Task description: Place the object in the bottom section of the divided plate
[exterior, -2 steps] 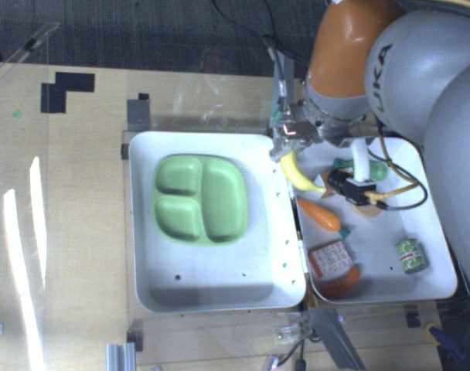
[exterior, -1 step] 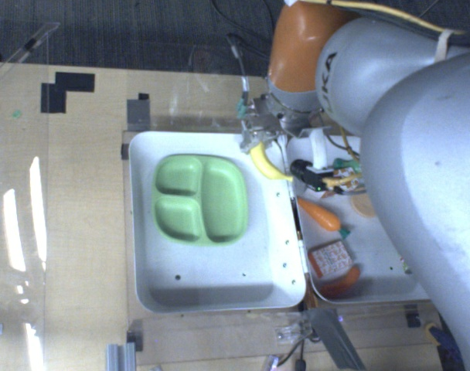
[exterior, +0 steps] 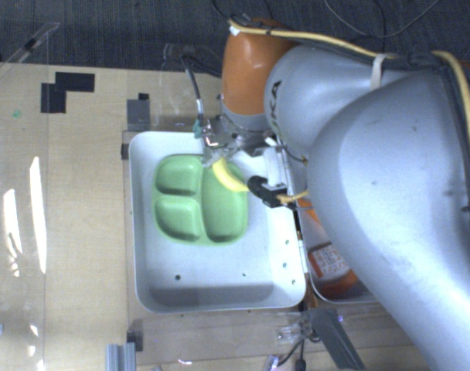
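The arm [exterior: 374,130] is big and smooth, grey metal with a shiny orange band, and it comes in from the right over the bins. Its gripper [exterior: 217,154] hangs at the upper edge of the plate [exterior: 200,199], and just under it is a banana [exterior: 227,176], yellow and smooth, a short curved shape like plastic fruit. Its upper end is right at the fingertips and looks to be between them, so the gripper seems closed on the banana, though the fingers are small and partly hidden by the wrist. The long axis of the banana runs at a slant, from the gripper down and to the right; the lower tip points toward the right rim of the plate. The banana is over the large right section of the plate, and I cannot tell if it touches the surface. The plate is light green, matte, with rounded corners and three hollow sections: two small ones left of the gripper and one long one below it. It lies in a white bin [exterior: 219,284], shallow, with smooth walls. To the right of the gripper, below the arm, an orange can [exterior: 332,265] with a label lies in the second bin.
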